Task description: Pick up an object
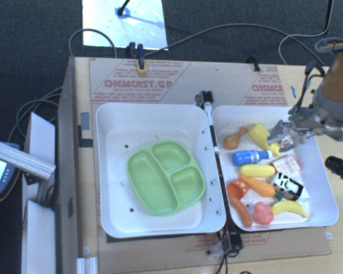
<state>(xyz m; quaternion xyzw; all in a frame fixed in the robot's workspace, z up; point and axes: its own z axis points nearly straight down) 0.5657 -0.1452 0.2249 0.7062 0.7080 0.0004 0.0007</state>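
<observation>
The right bin holds several toy foods: a brown drumstick, a yellow wedge, a blue bottle, a yellow corn piece, an orange carrot, a red sausage, a pink piece, a banana, a white packet and a black-and-white item. My gripper hangs low over the upper right part of this bin, just right of the yellow wedge and above a small yellow piece.
The left bin holds a green divided plate. A metal divider runs between the bins. Cardboard lies under both bins. Cables trail across the back, and a clamp sits at the bench's far edge.
</observation>
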